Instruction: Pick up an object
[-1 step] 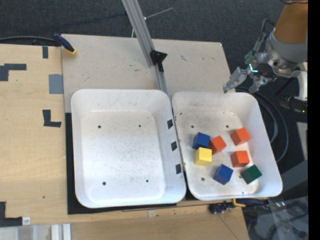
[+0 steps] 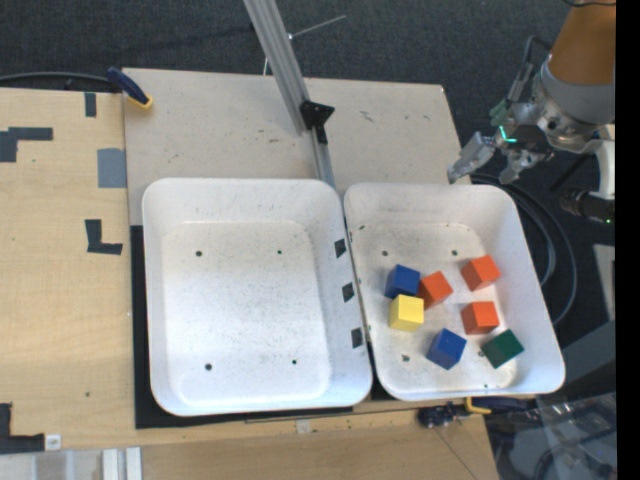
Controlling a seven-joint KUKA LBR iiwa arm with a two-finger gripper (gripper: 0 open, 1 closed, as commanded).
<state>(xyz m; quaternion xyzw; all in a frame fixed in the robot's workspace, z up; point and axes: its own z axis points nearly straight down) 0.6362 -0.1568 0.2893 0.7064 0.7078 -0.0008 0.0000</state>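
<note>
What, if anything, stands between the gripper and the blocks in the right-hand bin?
Nothing visible does. The gripper hangs above the right bin's far right corner, fingers spread with nothing between them. The blocks lie uncovered in the bin, the nearest being an orange block, with bare bin floor between it and that corner.

Seven small cubes, loosely clustered in the near half of the right bin. Two blue: one at the cluster's far left, another at the near edge. One yellow, touching the first blue cube on its near side. Three orange: one just right of the first blue cube, one farthest back and tilted, one nearer. One dark green, at the near right, close to the bin wall. All resting flat on the floor.
</note>
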